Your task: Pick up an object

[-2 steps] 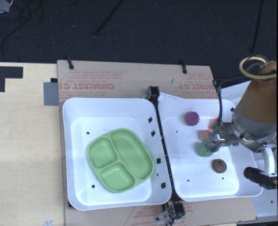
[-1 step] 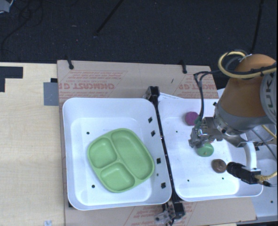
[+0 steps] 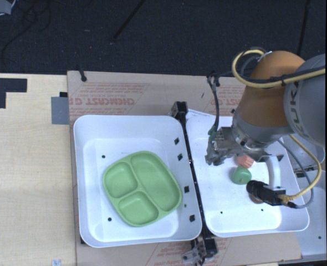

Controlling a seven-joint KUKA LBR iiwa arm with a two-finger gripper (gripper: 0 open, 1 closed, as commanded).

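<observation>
Green ball (image 3: 241,175), likely light and prone to rolling, mid right bin (image 3: 246,226); gripper (image 3: 216,155) state unclear; grasp its sides.

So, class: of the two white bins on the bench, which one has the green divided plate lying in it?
The left bin holds the green divided plate. The right bin, under the arm, has a small green ball instead.

Pink object (image 3: 244,160) half under arm (image 3: 274,101)
</observation>
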